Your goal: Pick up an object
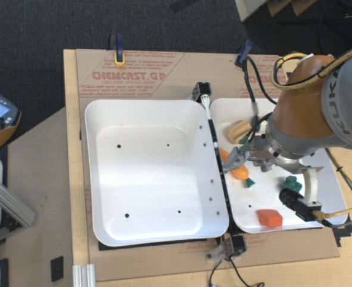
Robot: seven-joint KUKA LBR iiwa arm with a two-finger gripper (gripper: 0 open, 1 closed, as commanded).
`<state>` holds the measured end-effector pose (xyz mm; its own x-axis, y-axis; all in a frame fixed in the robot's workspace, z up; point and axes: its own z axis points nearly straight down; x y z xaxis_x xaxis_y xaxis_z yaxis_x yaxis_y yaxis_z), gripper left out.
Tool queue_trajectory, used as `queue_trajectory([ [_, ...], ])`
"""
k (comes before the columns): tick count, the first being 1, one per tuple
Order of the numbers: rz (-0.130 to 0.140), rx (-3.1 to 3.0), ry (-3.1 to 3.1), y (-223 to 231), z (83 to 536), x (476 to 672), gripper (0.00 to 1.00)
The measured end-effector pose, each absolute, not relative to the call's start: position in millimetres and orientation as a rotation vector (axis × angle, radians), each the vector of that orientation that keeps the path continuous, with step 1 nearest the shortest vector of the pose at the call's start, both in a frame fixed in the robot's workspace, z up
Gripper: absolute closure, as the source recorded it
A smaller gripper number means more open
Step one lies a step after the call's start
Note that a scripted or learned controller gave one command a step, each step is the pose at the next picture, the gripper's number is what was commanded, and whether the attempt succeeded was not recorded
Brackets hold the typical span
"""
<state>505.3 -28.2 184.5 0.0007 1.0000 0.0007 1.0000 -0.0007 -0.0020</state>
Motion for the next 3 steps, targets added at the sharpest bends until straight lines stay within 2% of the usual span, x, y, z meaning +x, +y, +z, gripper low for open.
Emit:
queue_trajectory([
  [1, -0.002, -2.222, -2.222, -28, 195, 506.2, 1.00],
  [2, -0.021, -2.224, -2.235, -7, 331, 511.1, 1.00],
  [3, 0.000, -2.212, -2.227, 48, 338, 478.1, 1.00],
])
